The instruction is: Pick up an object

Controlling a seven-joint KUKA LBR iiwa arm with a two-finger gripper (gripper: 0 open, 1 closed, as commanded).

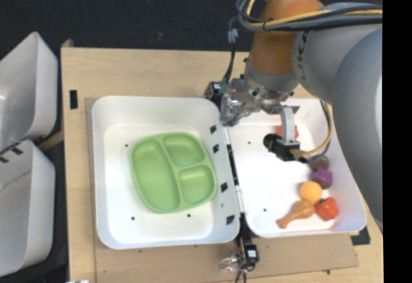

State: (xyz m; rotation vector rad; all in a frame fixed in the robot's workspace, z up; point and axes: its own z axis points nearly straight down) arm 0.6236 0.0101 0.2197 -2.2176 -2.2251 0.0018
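Note:
My gripper [232,110] hangs over the back left corner of the right bin [270,193], close to the divider between the two bins. Nothing shows between its fingertips. Several small toy items lie in that bin's front right corner, well away from the gripper: a brown piece [318,163], a purple piece [324,178], an orange ball [311,192], a red piece [327,209] and a tan drumstick-shaped piece [295,214]. The arm's bulk hides the bin's back right part.
A green divided plate [172,172] lies in the left bin [112,211]. White containers [22,146] stand off the bench at the left. The right bin's raised rim runs beside the gripper.

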